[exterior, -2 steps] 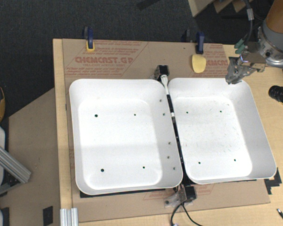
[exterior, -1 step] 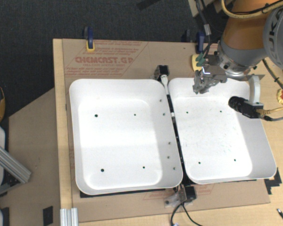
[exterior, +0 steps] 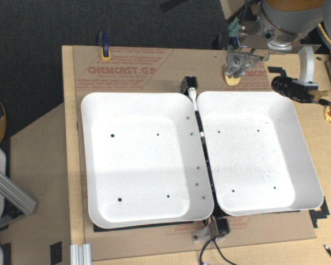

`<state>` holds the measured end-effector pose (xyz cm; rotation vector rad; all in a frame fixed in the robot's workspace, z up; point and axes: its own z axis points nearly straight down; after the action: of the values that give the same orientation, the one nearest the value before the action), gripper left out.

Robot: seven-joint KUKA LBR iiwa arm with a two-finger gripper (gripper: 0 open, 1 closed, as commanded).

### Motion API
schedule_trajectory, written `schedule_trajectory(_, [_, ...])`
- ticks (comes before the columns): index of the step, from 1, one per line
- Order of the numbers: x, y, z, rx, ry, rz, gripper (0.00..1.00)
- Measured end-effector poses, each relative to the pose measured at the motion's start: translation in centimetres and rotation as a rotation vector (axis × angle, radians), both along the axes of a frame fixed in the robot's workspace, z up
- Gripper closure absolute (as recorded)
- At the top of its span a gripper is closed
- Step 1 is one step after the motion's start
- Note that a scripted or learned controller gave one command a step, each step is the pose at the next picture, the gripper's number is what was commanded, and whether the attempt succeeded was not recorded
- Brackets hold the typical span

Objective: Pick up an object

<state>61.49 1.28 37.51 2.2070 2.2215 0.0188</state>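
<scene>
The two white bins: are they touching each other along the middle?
Cannot tell. In the camera view a dark strip runs between the left bin and the right bin, covering the seam where their inner edges meet.

Bench (exterior: 49,164) w/ light wood top is carrying a brown board (exterior: 127,65) printed w/ red lettering. Sitting on the board side by side, rims touching along the middle: left white bin (exterior: 94,148) and right white bin (exterior: 303,164). A black clamp (exterior: 188,84) is sitting at the far end of the seam, another black fitting w/ cable (exterior: 216,229) at the near end. A blue-and-yellow clamp (exterior: 104,44) is gripping the board's far edge. A small tan object (exterior: 232,79) is lying on the board just beyond the right bin.
</scene>
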Motion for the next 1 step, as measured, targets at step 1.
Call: schedule_trajectory(1, [5.14, 6.49, -9.42, 0.0, 0.024, -0.001, 1.0])
